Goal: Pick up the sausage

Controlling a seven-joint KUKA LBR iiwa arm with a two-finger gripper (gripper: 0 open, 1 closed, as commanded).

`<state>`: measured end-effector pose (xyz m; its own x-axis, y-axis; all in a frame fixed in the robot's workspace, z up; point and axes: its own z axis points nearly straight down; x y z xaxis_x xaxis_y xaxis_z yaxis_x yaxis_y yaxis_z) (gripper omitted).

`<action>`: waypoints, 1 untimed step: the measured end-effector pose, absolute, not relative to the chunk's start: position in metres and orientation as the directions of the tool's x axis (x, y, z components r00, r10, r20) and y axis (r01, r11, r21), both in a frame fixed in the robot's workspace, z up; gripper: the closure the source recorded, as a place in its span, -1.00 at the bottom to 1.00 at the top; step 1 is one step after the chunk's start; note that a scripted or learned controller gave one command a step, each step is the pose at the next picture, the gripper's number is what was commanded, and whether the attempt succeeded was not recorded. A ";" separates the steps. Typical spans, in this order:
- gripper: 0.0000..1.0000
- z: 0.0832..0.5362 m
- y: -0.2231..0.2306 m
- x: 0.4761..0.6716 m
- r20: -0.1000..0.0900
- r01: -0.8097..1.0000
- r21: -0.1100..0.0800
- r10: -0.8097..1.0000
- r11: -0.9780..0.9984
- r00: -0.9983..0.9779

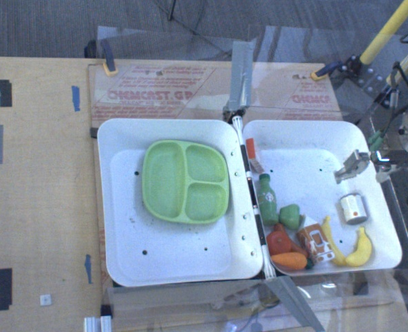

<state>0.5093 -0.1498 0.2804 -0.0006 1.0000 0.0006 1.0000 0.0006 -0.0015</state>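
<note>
Gripper [351, 166] over the right bin [314, 140], arm cut off at 3 o'clock.
Could not tell whether jaws were open or closed. Made out the likely sausage [290, 260], orange-red and small, at the bin's 7 o'clock corner, crowded against a box [316, 244].

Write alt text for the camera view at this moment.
The gripper hangs over the right bin, above toy food crowded along its near and left sides: green bottle, carrot, banana, small can. The left bin holds a green divided plate.
</note>
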 end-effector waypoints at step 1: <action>-1.00 0.393 -0.138 0.501 -0.001 0.977 0.002 0.977 -0.215 0.215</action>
<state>0.5010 -0.1379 0.3927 0.2153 0.9766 -0.0013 0.9766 -0.2153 0.0016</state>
